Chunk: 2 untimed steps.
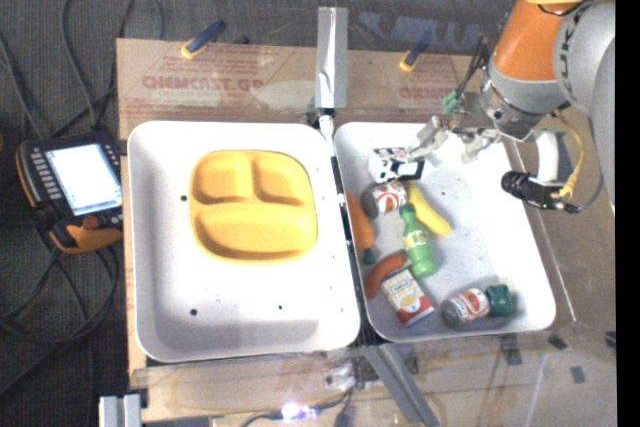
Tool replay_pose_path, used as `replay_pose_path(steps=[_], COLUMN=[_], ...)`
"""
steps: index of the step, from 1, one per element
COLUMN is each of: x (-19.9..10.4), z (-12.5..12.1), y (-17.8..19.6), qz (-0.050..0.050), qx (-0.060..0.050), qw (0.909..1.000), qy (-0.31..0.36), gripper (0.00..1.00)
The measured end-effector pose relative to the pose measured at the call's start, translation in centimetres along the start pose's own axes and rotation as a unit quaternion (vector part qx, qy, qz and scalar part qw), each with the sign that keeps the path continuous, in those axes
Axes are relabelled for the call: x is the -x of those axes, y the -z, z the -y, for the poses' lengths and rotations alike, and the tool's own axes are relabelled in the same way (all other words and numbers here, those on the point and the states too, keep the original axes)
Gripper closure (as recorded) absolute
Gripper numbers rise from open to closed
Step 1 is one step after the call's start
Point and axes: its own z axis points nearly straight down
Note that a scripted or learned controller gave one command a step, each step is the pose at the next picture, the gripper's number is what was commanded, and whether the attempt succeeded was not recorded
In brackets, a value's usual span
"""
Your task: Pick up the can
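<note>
Reaching in from the right, the arm (560,35) is seen above the far edge of the right bin (520,245), with the gripper (452,137) hanging over the bin's far part. Whether the fingers are spread or closed cannot be told, and nothing is seen between them. A small black-and-white carton (392,161) is found just beside the gripper, near the far left corner of that bin. One can (384,199) is laid on its side just below the carton, close to the bin's left wall. A second can (468,307) is laid on its side near the bin's near right corner, with a green object (498,298) touching its right end. A yellow banana (428,213) and a green bottle (419,243) are placed at the bin's middle, touching each other. An orange carrot (361,221) is laid along the left wall. A red sausage (382,273) and a red-and-white box (404,297) are seen toward the near edge. A yellow divided tray (254,203) is set in the far half of the left bin (170,315).
</note>
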Motion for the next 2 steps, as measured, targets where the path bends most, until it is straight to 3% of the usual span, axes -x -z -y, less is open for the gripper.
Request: replay_pose_path(steps=[1,2], x=[-4.1,-3.7], z=[-0.9,0.1], y=[-6.4,-10.8], qz=[0.000,-0.001], qx=[-0.001,0.005], qw=[0.9986,0.9939], qy=[-0.054,-0.110], gripper=[0.00,0.00])
